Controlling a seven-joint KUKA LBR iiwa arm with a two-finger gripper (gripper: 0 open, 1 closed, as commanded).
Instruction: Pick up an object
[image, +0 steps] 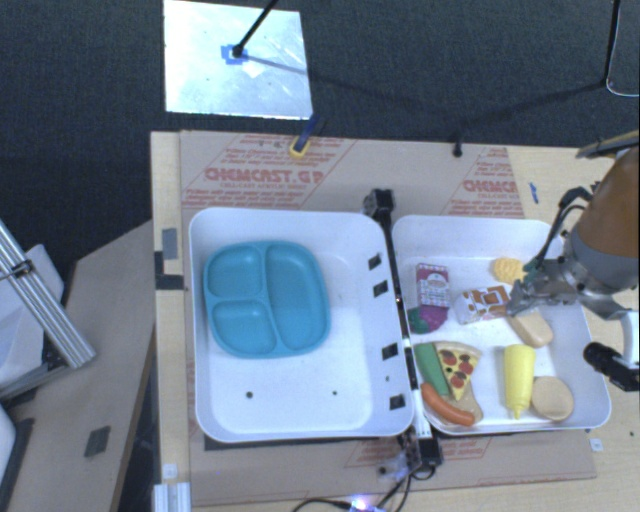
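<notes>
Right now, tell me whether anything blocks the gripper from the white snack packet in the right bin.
Nothing visible does. The gripper hangs just right of the white snack packet. The tan bread piece lies below the gripper, off that path.

Single fixed camera, mounted above tabletop (250, 160), looking down at slant. Far enough back to take in both white bins whole: right bin (570, 250) under claw (530, 293), left bin (300, 225) well away from claw, toward frame centre. Arm (610, 225) enters from frame's right edge, cut off there. Dark floor fills band beyond bins, above claw in frame; shiny square plate (238, 60) lies on it at far top. Tabletop's near edge sits close to frame bottom.
</notes>
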